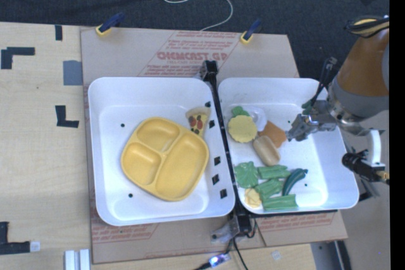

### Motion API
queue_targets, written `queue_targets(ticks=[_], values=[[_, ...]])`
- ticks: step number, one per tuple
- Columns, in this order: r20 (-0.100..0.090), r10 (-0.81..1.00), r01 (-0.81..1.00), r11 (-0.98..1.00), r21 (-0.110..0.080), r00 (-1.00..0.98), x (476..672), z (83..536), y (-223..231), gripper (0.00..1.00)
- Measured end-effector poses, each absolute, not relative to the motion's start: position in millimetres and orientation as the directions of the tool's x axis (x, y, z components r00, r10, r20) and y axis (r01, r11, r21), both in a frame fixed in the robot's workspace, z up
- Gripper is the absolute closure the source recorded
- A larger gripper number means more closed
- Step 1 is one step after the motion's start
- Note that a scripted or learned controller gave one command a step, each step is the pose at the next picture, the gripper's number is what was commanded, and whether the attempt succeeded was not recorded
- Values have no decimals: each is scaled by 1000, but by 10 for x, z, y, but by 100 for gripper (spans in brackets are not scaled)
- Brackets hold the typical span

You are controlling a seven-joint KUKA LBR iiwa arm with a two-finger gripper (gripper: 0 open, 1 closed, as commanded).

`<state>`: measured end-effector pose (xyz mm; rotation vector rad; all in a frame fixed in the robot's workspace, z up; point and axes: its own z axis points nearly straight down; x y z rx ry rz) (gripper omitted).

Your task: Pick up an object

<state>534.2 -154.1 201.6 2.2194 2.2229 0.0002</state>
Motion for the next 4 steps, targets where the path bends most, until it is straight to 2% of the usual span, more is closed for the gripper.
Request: queue_targets(ticks=[1, 2, 4], values=[[0, 1000, 1000, 1, 0, -1, 5346, 2252, -1534, 100], [1, 1000, 1000, 6, -1, -6, 5482, 2337, -983, 100], [1, 1000, 1000, 5, -1, -5, 5896, 2296, -127, 100]])
